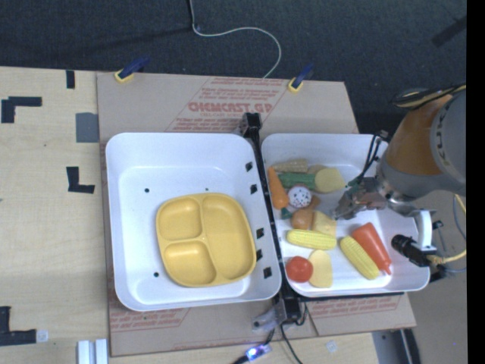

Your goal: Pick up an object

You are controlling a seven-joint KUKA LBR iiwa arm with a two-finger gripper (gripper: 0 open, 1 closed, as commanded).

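The robot's gripper (350, 203) hangs low inside the right bin (345, 142), near its middle, at the end of a grey arm (424, 154) with an orange band that comes in from the right. Whether the pincer is spread or pressed together cannot be told; it looks dark and blurred from above, and nothing shows between its tips. Just to its left lie a small pale yellow block (326, 224) and a brown round piece (303, 219). Below it is a yellow corn cob (358, 255), with a red-orange pepper (372, 246) beside that. A second corn cob (310, 239), a red tomato (299, 268), a white spotted ball (300, 198), an orange carrot (276, 187) and a green piece (298, 179) crowd the bin's left half. The left bin (125, 203) holds a yellow divided plate (204, 238). Any of these toys would serve as the object. To do this well, the pincer should probably settle over one item with free space on both sides, since the tight pile could block a clean close.
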